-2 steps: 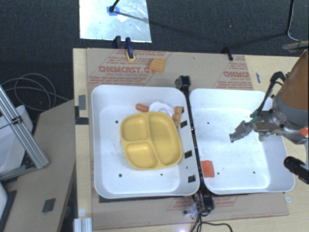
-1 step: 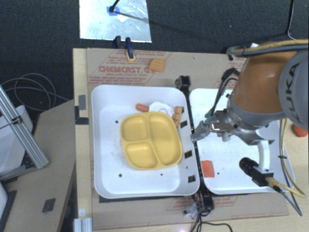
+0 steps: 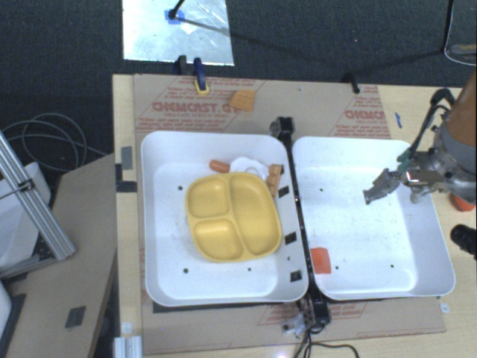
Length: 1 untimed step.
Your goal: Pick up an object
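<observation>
Two shallow white bins sit side by side on the tabletop (image 3: 127, 222), the left bin (image 3: 160, 200) and the right bin (image 3: 428, 259) touching along a dark middle seam. Cardboard with red lettering (image 3: 179, 104) lies under them, bearing a blue and yellow clamp (image 3: 200, 74) at its far edge. Beyond it a shiny silver sheet (image 3: 177, 21) rests on the dark carpet (image 3: 59, 51), and grey cables (image 3: 45, 144) loop at the left.

- A yellow divided plate (image 3: 232, 217) with three compartments lies flat in the middle of the left bin (image 3: 160, 200), turned slightly askew.
- A small orange sausage-shaped piece (image 3: 219, 166) lies just beyond the plate's far edge.
- A white item (image 3: 248, 167) sits beside it, partly behind the plate.
- A tan block (image 3: 274, 176) rests near the left bin's right wall.
- An orange-red block (image 3: 320, 259) lies by the right bin's (image 3: 417, 274) near-left corner.
</observation>
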Each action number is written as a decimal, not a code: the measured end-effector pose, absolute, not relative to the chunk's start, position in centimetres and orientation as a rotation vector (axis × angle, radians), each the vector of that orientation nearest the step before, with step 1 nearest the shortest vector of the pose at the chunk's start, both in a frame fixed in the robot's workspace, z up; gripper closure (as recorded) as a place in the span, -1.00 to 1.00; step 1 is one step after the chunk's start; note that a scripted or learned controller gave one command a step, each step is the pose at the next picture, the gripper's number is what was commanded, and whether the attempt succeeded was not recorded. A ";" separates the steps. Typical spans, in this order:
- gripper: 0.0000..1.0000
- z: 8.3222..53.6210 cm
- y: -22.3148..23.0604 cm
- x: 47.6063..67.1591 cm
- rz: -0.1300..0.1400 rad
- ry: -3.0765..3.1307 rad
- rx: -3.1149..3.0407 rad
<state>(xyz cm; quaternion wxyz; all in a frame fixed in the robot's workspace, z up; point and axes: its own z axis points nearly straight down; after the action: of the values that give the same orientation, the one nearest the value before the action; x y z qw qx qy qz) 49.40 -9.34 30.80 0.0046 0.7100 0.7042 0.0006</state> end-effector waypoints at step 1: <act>-1.00 25.6 -3.2 48.7 0.000 2.233 2.215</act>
<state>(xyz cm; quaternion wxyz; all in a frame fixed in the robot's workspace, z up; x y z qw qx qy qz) 48.65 -3.24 25.60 -0.0018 0.7041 0.7101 0.0001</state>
